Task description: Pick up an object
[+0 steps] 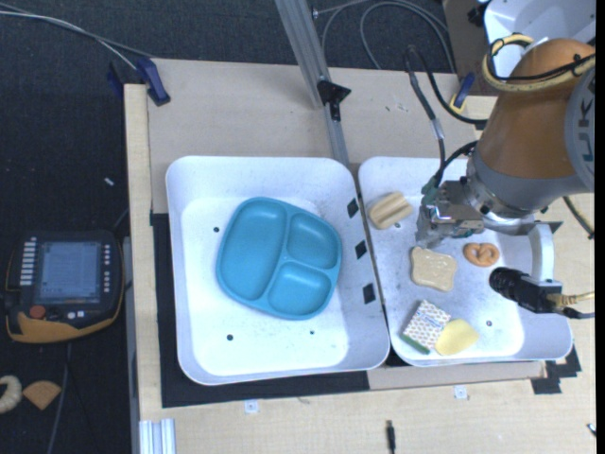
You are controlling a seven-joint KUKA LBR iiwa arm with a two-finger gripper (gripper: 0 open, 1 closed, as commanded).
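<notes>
Camera view: a slanted look down on two white bins side by side.
Gripper (438, 221): over the right bin (397, 173), toward its 10 o'clock part; how far open it is cannot be told, and no thing visibly sits in its grasp.
Beige slab (433, 269): lying flat at the gripper's 6 o'clock, just beside it.
Tan roll (388, 209): at the gripper's 9 o'clock, near the bin's left wall.
Orange pretzel (481, 253): at the gripper's 4 o'clock.
Checkered packet (425, 324): at the bin's 7 o'clock, touching a yellow lump (457, 338).
Blue divided plate (279, 256): in the middle of the left bin (198, 282).
Handheld pendant (66, 277): off the bench at 9 o'clock; its screen writing is too small to read.
</notes>
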